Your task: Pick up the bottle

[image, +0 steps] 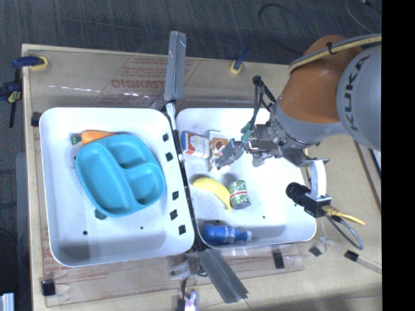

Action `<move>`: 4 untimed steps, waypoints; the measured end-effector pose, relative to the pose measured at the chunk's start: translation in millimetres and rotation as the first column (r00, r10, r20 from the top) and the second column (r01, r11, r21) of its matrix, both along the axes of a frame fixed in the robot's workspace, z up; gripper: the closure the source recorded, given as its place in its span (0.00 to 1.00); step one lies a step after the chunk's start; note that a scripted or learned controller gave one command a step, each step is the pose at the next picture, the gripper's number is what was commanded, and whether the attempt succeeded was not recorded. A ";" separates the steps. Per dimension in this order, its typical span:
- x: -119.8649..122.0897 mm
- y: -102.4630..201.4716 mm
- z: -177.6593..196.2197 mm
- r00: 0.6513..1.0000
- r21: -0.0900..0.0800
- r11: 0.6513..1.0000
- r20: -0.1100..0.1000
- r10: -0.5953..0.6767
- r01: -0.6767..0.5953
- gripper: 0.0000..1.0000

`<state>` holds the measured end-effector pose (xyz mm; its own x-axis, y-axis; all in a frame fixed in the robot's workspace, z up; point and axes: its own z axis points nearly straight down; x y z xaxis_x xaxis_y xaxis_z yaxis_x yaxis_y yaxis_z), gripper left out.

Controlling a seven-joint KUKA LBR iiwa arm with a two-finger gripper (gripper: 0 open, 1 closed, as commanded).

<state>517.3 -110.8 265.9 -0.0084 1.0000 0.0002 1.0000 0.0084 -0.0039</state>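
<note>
The bottle (226,233) lay untouched at 6 o'clock in the right bin (283,216). The gripper (228,153) hovered at 11 o'clock over a small carton (195,144); fingers appeared open, gripping nothing. The whole pick remained undone.

One fixed camera hangs well above my fingers (228,153), looking down at a slant on the desk (97,76) and both white bins (58,173); my arm (324,89) enters from its right.
</note>
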 end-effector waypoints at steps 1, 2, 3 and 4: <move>-21.9 -18.2 -174.9 0.994 0.000 0.994 0.002 0.106 -0.106 0.00; -42.6 8.6 -145.5 0.989 -0.007 0.989 0.001 -0.145 0.145 0.00; -36.6 6.3 -117.8 0.988 0.000 0.988 0.001 -0.154 0.154 0.00; -27.3 20.4 82.0 0.841 -0.001 0.841 0.001 -0.542 0.542 0.00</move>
